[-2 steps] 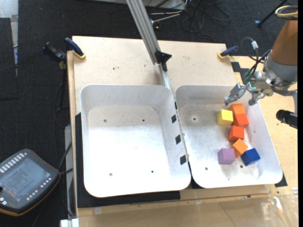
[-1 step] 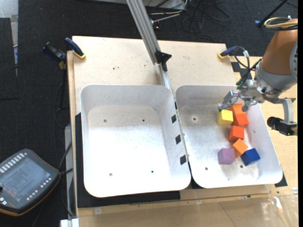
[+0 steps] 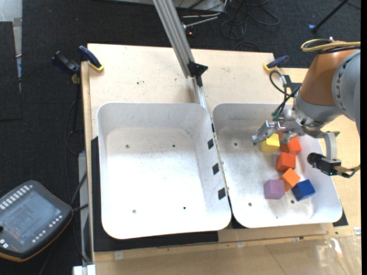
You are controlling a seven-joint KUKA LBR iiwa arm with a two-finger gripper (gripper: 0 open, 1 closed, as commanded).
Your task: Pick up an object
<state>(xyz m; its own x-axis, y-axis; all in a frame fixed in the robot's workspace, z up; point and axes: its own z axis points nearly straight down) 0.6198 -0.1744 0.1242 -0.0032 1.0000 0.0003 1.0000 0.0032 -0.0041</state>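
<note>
The right bin (image 3: 241, 153) holds several small blocks clustered on its right side. A yellow block (image 3: 269, 144) lies at the top of the cluster, with three orange blocks (image 3: 285, 161) running down beside it. A purple block (image 3: 274, 188) and a blue block (image 3: 303, 189) lie nearest the front. My gripper (image 3: 265, 135) hangs low over the yellow block's upper left edge, partly covering it. I cannot tell whether it touches the block. The grey arm with its orange band (image 3: 318, 87) reaches in from the right.
The left bin (image 3: 155, 165) sits beside the right one, their rims meeting in the middle. A slanted metal pole (image 3: 175, 33) ends at the bins' back junction. A black fitting (image 3: 322, 162) on the arm hangs over the right bin's edge. A teach pendant (image 3: 28, 219) lies at the lower left.
</note>
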